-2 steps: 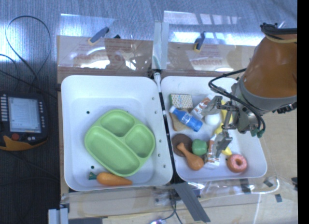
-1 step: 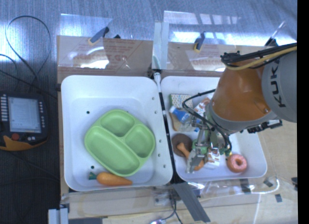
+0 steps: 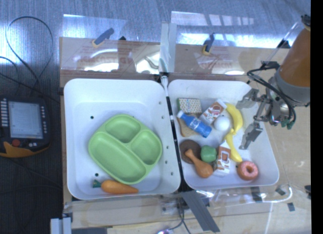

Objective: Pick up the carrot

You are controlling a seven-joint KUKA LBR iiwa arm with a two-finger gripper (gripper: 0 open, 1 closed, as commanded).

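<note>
On my feed the bench carries two shallow white bins side by side. The left bin (image 3: 75, 127) holds a green divided plate (image 3: 125, 149), sitting toward its near right part. The right bin (image 3: 267, 162) is crowded: a blue bottle (image 3: 195, 124) lies tilted near its left wall, with a small patterned packet (image 3: 189, 105) just behind it. I see a white ball (image 3: 221, 123) beside a yellow banana (image 3: 234, 123), a small carton (image 3: 212, 111) behind the ball, a green round piece (image 3: 208, 153), a brown drumstick (image 3: 198, 164), another small carton (image 3: 223, 159) and a pink doughnut (image 3: 247, 170) at the near right corner. Off the bench's left edge a teach pendant (image 3: 23, 125) rests on the dark floor.
</note>
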